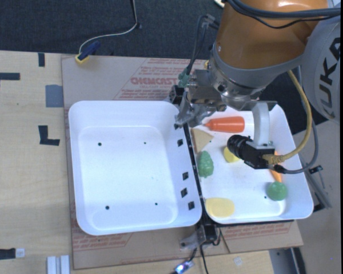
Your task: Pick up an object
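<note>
The right bin holds several items. An orange carrot-shaped piece lies at its back, with a beige wedge just in front of it. Further forward are a green lumpy piece, a small yellow piece, a pale yellow lemon shape, a green ball and a thin orange piece. My gripper hangs low over the back left corner of the right bin, by the divider between the bins, just left of the carrot. The wrist hides what lies under it.
The left bin stands beside the right one on a cardboard sheet. A black cylinder on a bracket hangs from the arm over the right bin's middle. A cable with a yellow and blue plug lies behind the bins.
</note>
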{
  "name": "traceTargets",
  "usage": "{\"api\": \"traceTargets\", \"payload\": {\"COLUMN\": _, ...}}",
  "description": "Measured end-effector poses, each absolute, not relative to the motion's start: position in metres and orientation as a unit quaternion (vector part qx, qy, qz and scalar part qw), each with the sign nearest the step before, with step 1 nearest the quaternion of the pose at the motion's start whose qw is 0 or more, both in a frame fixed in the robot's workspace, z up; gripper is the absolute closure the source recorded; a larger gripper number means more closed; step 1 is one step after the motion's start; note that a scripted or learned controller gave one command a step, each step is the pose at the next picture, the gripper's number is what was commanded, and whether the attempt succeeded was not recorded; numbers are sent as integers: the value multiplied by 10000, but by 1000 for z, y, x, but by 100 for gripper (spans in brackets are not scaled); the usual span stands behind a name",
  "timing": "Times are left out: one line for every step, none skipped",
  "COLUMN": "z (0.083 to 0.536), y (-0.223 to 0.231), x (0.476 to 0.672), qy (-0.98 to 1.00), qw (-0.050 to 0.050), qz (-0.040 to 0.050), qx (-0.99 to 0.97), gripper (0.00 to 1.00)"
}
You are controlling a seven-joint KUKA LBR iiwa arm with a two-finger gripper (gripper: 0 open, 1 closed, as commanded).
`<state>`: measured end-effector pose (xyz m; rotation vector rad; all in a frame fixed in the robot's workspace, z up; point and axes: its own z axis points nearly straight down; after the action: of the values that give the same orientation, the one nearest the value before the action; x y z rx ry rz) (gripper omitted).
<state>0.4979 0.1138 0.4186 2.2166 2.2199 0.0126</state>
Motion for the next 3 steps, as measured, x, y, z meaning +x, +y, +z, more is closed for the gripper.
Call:
{"api": "traceTargets", "payload": {"z": 342, "y": 155, "x": 502, "qy": 7085, "qw": -19, "qz": -35, "qx": 7057, "gripper": 100}}
{"api": "traceTargets", "payload": {"z": 299, "y": 150, "x": 546, "qy": 7072, "qw": -5, "qz": -20, "qx": 7070, "gripper": 100}}
{"api": "traceTargets", "payload": {"z": 444, "y": 147, "x": 542, "qy": 7081, "qw": 38, "qz": 70, "qx": 7061, "gripper": 100}}
